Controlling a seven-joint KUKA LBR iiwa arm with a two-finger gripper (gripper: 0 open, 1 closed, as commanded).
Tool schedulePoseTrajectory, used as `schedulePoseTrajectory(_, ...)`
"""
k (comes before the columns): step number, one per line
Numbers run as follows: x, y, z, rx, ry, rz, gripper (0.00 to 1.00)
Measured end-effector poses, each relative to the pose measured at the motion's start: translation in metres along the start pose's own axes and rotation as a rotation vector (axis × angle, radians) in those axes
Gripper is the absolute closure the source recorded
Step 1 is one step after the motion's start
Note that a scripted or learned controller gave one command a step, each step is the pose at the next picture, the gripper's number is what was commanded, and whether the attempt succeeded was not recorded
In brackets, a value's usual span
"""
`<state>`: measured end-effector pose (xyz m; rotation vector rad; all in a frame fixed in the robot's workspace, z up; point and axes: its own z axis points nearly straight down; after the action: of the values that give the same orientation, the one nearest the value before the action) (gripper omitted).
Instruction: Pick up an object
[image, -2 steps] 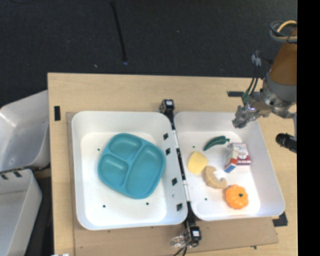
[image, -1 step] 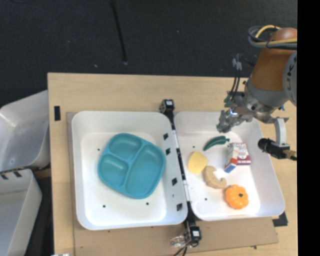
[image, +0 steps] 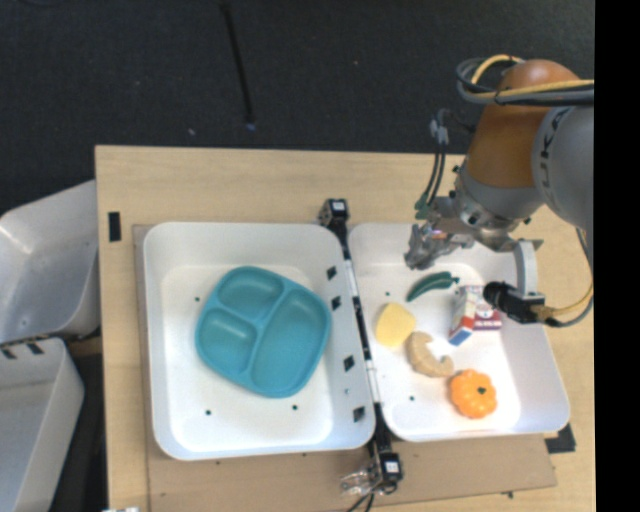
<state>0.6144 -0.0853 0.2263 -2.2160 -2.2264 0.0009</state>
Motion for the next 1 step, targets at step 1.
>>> schedulePoseTrajectory(1,0.0483,0.0042,-0.0117,-0.003,0.001,-0.002,1.0)
